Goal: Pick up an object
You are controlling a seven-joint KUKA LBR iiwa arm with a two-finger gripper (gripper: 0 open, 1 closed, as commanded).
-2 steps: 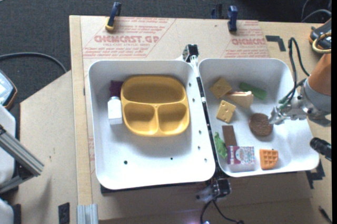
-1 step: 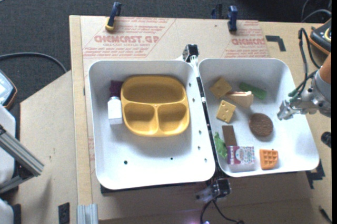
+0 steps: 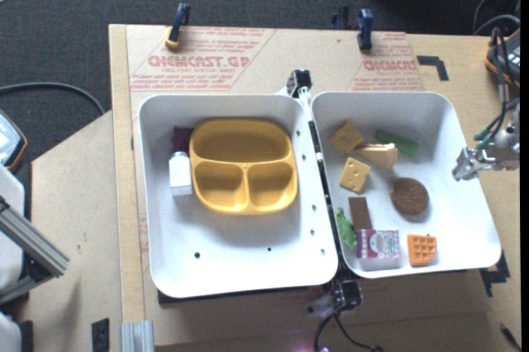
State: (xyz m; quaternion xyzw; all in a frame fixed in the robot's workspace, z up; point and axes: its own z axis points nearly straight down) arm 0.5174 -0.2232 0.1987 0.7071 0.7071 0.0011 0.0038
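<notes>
The right bin (image 3: 463, 127) holds several toy foods. A tan cracker (image 3: 346, 137) and a pale wedge (image 3: 377, 154) lie near its back, beside a green piece (image 3: 397, 143). In the middle sit a holed yellow cheese square (image 3: 355, 174) and a round brown patty (image 3: 409, 197). Toward the front lie a brown bar (image 3: 359, 212), a green leaf (image 3: 345, 230), a pink-and-white carton (image 3: 378, 248) and an orange waffle (image 3: 421, 249). My gripper (image 3: 473, 161) hangs over the bin's right rim, right of the patty and apart from every item. Nothing shows in its grasp.
The left bin (image 3: 157, 243) carries a yellow divided plate (image 3: 244, 164), with a small white bottle (image 3: 180, 173) and a dark purple item (image 3: 182, 135) at its left. Clamps (image 3: 176, 26) (image 3: 364, 28) sit at the board's back edge. Cables lie at the far right.
</notes>
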